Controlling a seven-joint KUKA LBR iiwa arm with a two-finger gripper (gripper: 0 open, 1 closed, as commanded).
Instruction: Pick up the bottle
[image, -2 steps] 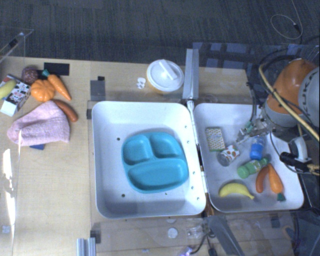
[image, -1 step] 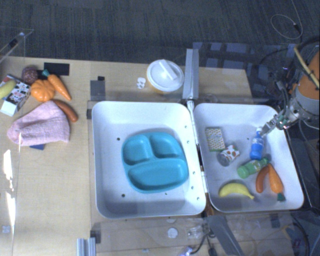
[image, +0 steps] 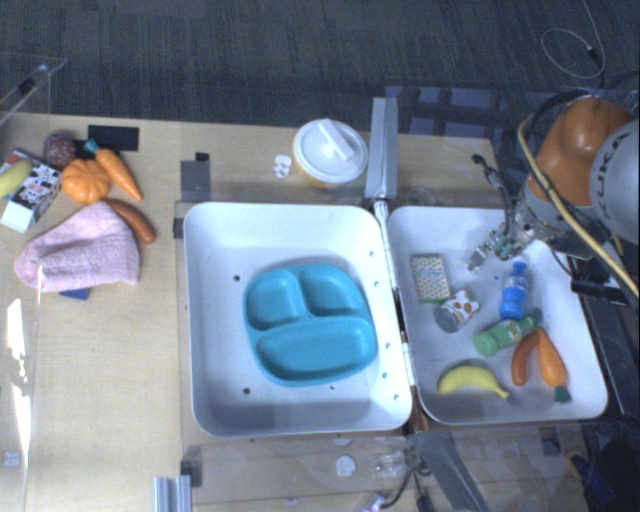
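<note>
Dark grey carpet floor (image: 250, 45) ran across top of frame. Light wooden bench (image: 90, 400) filled the lower left. Glare streak sat on bench at far left edge, lighting otherwise even.

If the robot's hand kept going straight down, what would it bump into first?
Probably the bare white floor of the right bin. The hand hangs just left of the blue bottle, though depth is hard to judge.

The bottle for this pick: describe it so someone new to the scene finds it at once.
Look in the right-hand white bin, on the side the arm reaches from. The blue bottle lies near its middle right, just below the end effector. It is that bin's only blue item; the green bottle beneath it lies beside a carrot.
</note>
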